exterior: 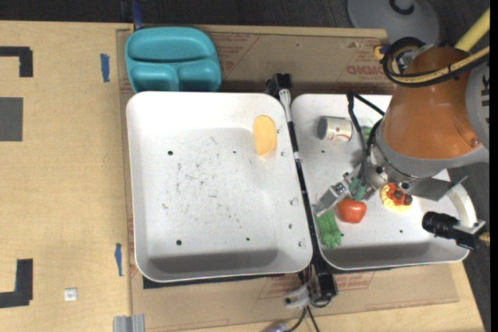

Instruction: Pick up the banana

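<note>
The banana (pixel 265 135) has not yet been picked up: it is seen lying alone at the far right of the left bin (pixel 156 167), just beside the divider between the bins. The tool (pixel 354 189) is held low over the right bin (pixel 436 245), near a tomato (pixel 352 211) and a green item (pixel 330 230). The banana lies left of it and farther away, so the approach, grasp and lift are judged to remain.

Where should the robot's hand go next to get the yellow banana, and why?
Probably across toward the left white bin. The pale yellow banana lies near that bin's upper right corner, while the gripper hangs over the right white bin, beside a red tomato-like toy and a green toy. So it should likely lift a little first, then move across.
</note>
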Controlling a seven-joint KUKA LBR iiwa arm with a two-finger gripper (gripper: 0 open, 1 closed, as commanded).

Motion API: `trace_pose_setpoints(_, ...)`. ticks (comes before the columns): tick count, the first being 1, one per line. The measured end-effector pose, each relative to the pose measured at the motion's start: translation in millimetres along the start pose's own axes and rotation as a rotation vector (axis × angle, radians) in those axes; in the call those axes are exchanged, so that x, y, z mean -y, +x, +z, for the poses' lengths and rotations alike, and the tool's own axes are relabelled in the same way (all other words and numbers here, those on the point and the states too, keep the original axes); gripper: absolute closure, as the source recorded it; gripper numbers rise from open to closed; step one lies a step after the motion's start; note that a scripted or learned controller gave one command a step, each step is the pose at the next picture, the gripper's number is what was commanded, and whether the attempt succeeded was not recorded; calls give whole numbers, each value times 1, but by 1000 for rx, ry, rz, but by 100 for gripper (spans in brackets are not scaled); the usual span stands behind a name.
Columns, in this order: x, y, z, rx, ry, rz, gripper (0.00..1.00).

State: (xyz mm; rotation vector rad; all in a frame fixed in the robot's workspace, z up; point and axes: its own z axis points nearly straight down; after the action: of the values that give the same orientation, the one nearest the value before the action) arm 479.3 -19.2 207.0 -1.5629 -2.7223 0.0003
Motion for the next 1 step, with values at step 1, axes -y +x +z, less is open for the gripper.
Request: trace_pose_setpoints(1, -50, 76, 23, 0, 0, -117, 0)
